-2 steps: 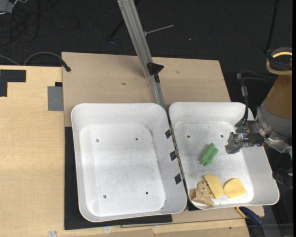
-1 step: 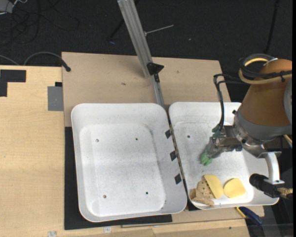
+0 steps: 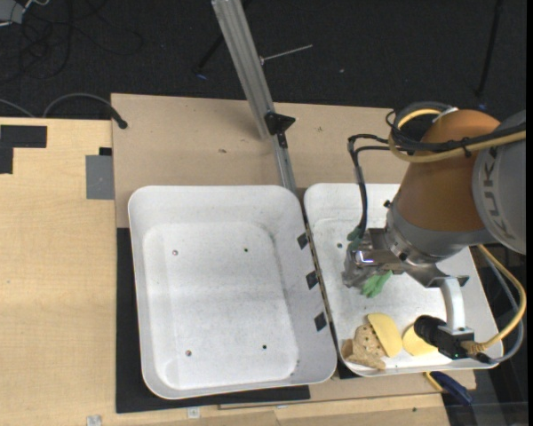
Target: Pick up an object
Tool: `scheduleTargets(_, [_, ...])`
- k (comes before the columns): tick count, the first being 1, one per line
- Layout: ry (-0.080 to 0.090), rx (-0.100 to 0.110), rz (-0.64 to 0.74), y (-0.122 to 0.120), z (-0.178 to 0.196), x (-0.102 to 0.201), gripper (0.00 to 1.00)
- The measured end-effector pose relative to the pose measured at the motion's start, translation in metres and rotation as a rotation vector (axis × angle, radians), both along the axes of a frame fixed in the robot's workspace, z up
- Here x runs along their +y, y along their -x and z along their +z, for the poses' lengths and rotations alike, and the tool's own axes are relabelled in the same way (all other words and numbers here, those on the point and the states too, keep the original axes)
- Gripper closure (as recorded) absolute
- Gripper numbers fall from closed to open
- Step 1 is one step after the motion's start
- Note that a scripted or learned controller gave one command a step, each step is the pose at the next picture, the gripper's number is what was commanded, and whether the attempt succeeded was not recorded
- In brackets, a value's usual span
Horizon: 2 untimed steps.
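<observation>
Green object under the pincer, grip unclear, shares the right bin with yellow pieces.

Even, moderately bright overhead light on desk; floor behind desk near black. White bins bright, not blown out. Soft shadow beneath arm. Slight overall softness, mild grain; no strong glare.

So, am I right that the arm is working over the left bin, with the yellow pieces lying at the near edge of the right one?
Not quite: the camera view shows the arm over the right bin, not the left bin. The yellow pieces do lie at the right bin's near edge.
</observation>
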<state>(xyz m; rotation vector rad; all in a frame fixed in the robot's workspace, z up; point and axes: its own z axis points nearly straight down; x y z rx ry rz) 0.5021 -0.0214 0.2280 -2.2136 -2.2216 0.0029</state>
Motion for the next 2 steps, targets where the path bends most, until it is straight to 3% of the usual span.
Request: scheduleTargets(2, [0.001, 0.002, 0.001, 0.010, -0.006, 0.095, 1.00])
